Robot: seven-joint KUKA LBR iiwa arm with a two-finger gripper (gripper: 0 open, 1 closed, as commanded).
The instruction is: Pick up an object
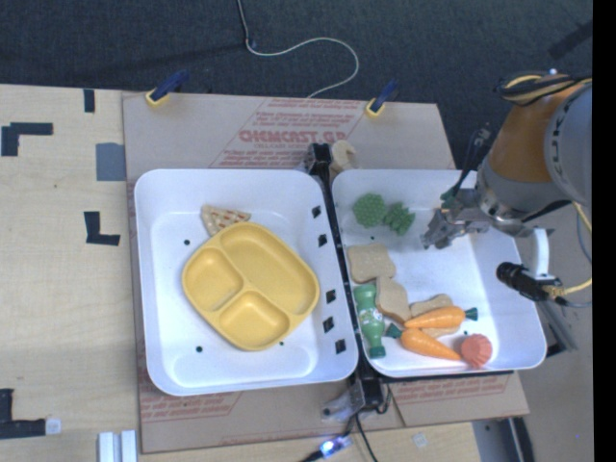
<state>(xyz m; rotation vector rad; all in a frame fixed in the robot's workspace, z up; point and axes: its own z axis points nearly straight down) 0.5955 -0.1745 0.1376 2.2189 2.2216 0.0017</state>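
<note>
The right bin [500,268] holds two green broccoli pieces [381,212], a slice of bread [371,262], a green bottle [369,320], two carrots [435,331] and a red tomato-like piece [475,350]. My gripper [441,235] hangs over the upper right part of this bin, just right of the broccoli and apart from it. Nothing shows between its fingers. The grey arm with its orange band [525,147] comes in from the right.
The left bin [154,258] carries a yellow divided plate [250,283] and a waffle piece [223,218] at its top edge. A black divider [332,248] runs between the bins. A white cable [298,51] lies behind the cardboard base.
</note>
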